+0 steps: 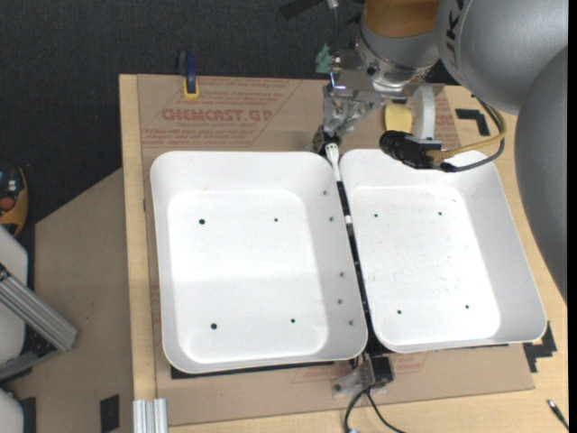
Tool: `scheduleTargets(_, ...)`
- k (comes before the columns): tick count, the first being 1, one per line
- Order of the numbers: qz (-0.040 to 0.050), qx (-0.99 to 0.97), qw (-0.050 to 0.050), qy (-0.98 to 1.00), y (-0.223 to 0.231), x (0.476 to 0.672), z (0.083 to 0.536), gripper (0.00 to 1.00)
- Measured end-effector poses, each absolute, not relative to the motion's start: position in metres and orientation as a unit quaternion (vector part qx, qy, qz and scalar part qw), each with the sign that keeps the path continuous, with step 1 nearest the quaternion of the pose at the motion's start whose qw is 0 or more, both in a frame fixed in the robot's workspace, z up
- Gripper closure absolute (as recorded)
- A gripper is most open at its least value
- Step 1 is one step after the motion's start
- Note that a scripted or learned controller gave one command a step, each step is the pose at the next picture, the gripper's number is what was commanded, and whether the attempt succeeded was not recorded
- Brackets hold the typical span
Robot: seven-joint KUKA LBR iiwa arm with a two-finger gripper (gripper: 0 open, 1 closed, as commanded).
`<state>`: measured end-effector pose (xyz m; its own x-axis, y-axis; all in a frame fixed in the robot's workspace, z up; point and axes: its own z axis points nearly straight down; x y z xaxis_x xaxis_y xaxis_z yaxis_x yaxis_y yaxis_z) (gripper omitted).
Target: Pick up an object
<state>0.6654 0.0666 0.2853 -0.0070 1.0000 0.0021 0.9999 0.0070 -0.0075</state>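
Note:
My gripper (330,136) hangs below the orange-banded wrist (397,12) at the back of the bench, over the gap where the far corners of the two bins meet. The left bin (171,242) and the right bin (505,242) show bare white floors with a few small dark dots. I see no loose object in either bin, and nothing visible in the gripper.
The grey arm (514,34) covers the upper right corner. A black and yellow fitting with a cable (410,145) hangs over the right bin's back rim. A blue and yellow clamp (189,75) sits on the brown board's back edge. Aluminium rails (36,314) lie at left.

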Motion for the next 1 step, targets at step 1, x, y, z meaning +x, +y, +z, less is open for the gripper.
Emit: scheduleTargets(1, -0.0022, -0.707, -0.002, -0.707, 0.0596, 0.6586, 0.3216, 1.00)
